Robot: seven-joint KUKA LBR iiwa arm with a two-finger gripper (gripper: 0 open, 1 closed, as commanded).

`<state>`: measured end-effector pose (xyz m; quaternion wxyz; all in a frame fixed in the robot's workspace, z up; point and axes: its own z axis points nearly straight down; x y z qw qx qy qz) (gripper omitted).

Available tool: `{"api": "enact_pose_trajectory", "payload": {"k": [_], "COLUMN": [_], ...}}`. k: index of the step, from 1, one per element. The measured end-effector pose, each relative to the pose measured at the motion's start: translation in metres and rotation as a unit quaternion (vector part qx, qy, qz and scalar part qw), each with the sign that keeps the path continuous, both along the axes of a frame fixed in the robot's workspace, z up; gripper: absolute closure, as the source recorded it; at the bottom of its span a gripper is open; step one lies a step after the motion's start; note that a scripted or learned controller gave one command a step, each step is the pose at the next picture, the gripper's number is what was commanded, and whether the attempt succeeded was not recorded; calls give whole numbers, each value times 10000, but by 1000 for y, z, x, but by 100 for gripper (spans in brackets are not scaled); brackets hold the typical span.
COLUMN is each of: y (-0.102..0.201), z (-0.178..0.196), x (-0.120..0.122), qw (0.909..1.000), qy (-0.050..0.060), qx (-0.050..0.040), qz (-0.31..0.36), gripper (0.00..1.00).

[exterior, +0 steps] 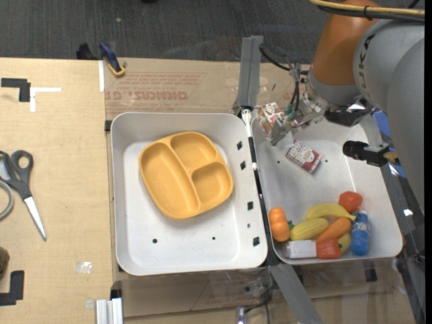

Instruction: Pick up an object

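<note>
My gripper (278,128) reaches into the far left corner of the right bin (378,201). A small red-and-white packet (271,115) sits right at its tip, overlapping the bin's far rim; whether it is gripped is unclear. A second red-and-white box (303,157) lies flat on the bin floor just right of the gripper. At the bin's near side lie an orange (278,223), a banana (329,212), a corn cob (308,229), a carrot (335,229), a red tomato (350,200), a blue bottle (360,235) and a white box (299,249).
The left bin (128,201) holds a yellow divided plate (185,174). Scissors (23,187) lie on the wooden bench at the left. A grey bar (248,73) stands behind the bins' shared rim. The arm's orange band (337,39) and grey body hang over the right bin's far right.
</note>
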<state>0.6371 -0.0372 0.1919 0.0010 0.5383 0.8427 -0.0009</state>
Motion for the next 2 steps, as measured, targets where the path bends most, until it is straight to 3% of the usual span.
{"api": "enact_pose_trajectory", "payload": {"k": [1,2], "y": [60,40], "z": [51,30], "x": [2,22], "qw": [9991,9960], "qy": [5,10], "qx": [-1,-3], "qz": [-422,-889], "gripper": [100,100]}}
